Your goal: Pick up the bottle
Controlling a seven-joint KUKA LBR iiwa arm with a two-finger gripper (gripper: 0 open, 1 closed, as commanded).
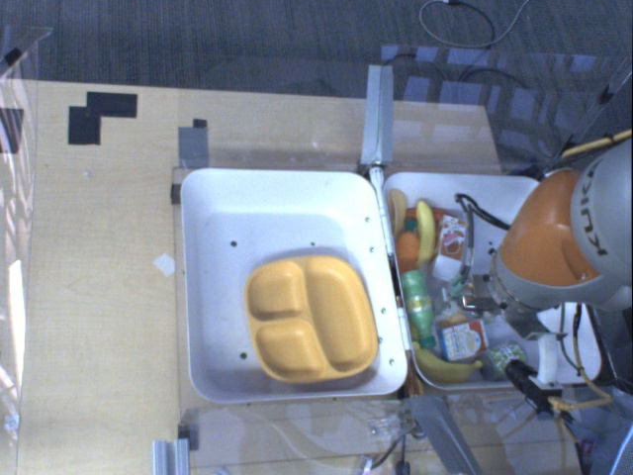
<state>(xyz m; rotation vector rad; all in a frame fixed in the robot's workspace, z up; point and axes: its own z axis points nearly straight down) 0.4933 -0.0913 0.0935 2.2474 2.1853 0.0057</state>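
A green bottle [417, 305] lies along the left wall of the right bin [514, 181], with its cap toward the far end. My gripper [469, 295] reaches down into that bin just right of the bottle, under the orange band of the arm [544, 240]. It hangs over a pile of packages, and I see nothing held in it.
A yellow divided plate [312, 317] sits in the left bin [227, 216]. Around the bottle in the right bin are bananas [425, 228], an orange fruit [406, 250], a red-and-white carton [452, 236], a small juice box [461, 340] and another banana [445, 367] at the near edge.
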